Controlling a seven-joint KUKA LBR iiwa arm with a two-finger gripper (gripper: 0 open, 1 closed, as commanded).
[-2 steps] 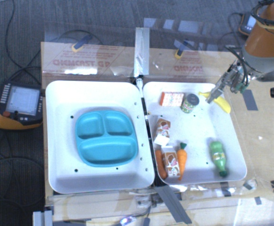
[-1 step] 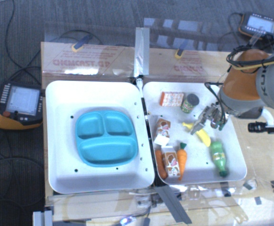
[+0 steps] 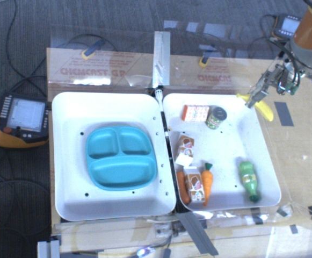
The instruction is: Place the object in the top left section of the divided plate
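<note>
A blue divided plate (image 3: pixel 121 157) lies in the left white bin (image 3: pixel 64 144), with two small sections at its far side and one large section nearer me. My gripper (image 3: pixel 255 97) hangs over the far right corner of the right bin (image 3: pixel 268 160). Its tip is right at a yellow banana (image 3: pixel 265 110) that lies across that bin's rim. I cannot make out whether the banana is gripped or only touched.
The right bin holds an orange and white box (image 3: pixel 195 113), a green-lidded can (image 3: pixel 216 117), a brown packet (image 3: pixel 185 147), a carrot (image 3: pixel 207 179), a small carton (image 3: pixel 196 187) and a green bottle (image 3: pixel 248 180). A handheld pendant (image 3: pixel 20 120) lies left of the bench.
</note>
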